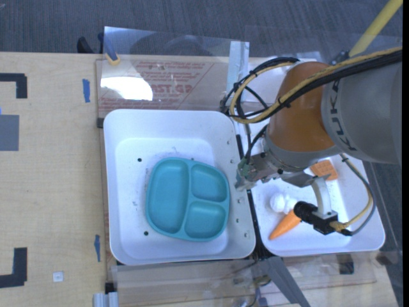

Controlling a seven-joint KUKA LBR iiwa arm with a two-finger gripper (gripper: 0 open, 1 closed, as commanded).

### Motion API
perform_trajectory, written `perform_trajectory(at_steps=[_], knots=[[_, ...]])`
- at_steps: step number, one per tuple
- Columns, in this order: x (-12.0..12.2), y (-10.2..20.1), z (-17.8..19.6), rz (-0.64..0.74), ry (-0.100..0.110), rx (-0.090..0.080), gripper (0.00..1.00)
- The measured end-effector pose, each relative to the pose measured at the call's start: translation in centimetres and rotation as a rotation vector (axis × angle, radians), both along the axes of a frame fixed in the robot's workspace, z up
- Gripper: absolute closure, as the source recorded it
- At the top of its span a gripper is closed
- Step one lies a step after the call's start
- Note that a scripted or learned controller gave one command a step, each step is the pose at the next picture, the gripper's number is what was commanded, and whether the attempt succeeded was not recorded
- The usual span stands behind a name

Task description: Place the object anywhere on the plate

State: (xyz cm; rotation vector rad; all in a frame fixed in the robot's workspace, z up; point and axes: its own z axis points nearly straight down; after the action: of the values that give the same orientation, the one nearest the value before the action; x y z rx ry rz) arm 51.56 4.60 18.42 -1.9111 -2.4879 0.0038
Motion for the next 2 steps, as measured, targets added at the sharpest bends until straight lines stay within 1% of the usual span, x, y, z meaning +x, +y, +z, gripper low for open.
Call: perform_trajectory(at_steps=[1, 2], knots=[[-2.2, 6.7, 2.1, -0.038, -0.006, 0.002, 1.00], [-3.5, 4.7, 10.7, 0.067, -0.012, 0.001, 1.00]])
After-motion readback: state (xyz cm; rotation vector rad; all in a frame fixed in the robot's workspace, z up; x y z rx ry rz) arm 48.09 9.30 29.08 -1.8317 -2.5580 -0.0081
